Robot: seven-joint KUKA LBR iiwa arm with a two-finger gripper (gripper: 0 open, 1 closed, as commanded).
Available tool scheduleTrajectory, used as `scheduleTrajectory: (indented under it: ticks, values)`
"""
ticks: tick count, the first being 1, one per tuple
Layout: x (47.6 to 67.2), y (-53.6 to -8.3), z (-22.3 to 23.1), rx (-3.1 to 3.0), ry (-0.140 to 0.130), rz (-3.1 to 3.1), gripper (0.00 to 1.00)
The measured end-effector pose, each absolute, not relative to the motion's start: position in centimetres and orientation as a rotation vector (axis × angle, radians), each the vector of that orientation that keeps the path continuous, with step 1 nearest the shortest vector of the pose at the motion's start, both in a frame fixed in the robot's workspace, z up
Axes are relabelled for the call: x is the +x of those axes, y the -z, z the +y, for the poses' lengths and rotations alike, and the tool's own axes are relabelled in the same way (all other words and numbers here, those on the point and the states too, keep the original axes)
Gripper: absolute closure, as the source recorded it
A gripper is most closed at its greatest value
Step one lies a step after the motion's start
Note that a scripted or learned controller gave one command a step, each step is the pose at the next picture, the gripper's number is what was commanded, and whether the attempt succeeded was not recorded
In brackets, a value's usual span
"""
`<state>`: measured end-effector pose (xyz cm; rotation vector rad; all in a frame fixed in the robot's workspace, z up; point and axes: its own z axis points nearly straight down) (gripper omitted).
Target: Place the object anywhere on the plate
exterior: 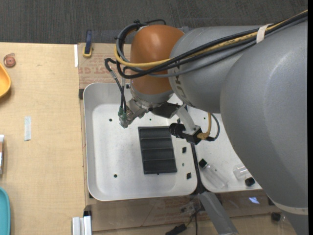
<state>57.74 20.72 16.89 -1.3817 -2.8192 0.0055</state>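
right bin [221, 180] mostly hidden behind arm [234, 62]

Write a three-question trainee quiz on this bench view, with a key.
1. True or false: the black ridged block lies inside the left white bin.
2. Which colour is the band above the arm's wrist? A) blue B) orange C) green
3. Fill in: the small clear bottle with a dark cap lies in the ____ bin.

Key
1. True. It rests flat on the bin's floor, near the middle.
2. B. The orange band sits above the left bin's far edge.
3. Right. It lies near the big grey arm link.
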Motion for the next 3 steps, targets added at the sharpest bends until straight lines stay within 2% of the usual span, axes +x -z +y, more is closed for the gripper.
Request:
scheduleTrajectory:
  ticks: [1, 2, 3]
  values:
    - [54.5, -30.1, 19.4, -1.943, -0.005, -2.470, 1.00]
    - [57.8, -28.0, 22.2, -1.952, -0.008, -2.462, 1.00]
    - [55.1, -24.9, 18.7, -1.875, -0.007, -2.519, 1.00]
